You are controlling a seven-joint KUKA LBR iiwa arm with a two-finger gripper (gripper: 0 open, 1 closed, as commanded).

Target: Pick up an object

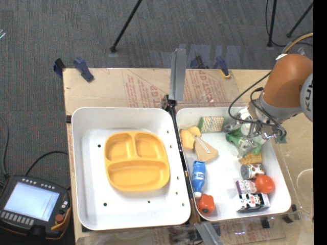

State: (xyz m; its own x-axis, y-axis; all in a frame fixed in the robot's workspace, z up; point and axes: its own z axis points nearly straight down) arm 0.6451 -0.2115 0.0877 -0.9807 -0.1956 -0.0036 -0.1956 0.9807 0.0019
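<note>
Camera view gives you two white bins: the left bin has one yellow plate, the right bin about ten items. Your gripper sits over a green object; finger state unclear.

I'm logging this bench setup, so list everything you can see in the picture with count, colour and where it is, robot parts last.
bins: 2, white, side by side on the bench
divided plate: 1, yellow, middle of the left bin
bottle: 1, blue with white cap, right bin, near its left wall
tomato-like toy: 1, red-orange, right bin's front left corner
carton: 1, white with dark print, right bin's front
red ball: 1, red, beside the carton
corn-like block: 1, pale yellow-green, right bin's back
tan pieces: a small cluster, tan, right bin's back left
teach pendant: 1, black, bottom left floor
arm: 1, orange band, over the right bin
gripper: 1, grey, low over a green item
</note>
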